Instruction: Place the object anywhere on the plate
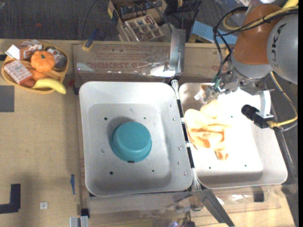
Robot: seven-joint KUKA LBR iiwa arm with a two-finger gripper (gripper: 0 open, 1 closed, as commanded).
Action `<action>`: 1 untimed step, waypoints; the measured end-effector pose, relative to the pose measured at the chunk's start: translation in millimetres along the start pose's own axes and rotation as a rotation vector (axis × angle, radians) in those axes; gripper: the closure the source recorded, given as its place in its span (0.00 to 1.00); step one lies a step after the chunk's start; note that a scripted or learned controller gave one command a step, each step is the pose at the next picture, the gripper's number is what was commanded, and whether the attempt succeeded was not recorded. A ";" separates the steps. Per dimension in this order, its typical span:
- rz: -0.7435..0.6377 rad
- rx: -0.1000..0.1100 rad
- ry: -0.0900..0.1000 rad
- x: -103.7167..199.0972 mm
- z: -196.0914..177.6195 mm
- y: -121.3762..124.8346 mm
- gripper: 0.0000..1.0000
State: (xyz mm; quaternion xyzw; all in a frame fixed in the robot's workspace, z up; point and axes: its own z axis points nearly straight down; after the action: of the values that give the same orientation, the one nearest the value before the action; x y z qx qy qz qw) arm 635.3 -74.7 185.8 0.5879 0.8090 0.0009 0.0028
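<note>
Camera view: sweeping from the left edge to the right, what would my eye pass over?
Basket of toy food → teal bowl in the left bin → yellow-orange cloth in the right bin → robot arm.

Bare floor is seen all round the upside-down teal bowl (131,141) in the middle of the left bin (94,103). In the right bin (265,174), the left half is taken up by a crumpled yellow-orange cloth (208,131); the near right part is bare. The far end is blocked by the arm (265,41).

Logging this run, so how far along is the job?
Nothing looks done: the teal plate in the left bin carries no object. In hand: the arm is over the right bin, above the yellow-orange object. Left: grasping and placing it.
</note>
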 end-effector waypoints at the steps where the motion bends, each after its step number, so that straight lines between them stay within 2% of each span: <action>1: 0.002 0.001 0.000 -2.5 -40.0 0.4 1.00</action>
State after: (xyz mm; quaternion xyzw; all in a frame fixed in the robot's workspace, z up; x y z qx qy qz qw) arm 636.2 -76.9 225.8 0.5888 0.8083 0.0008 0.0024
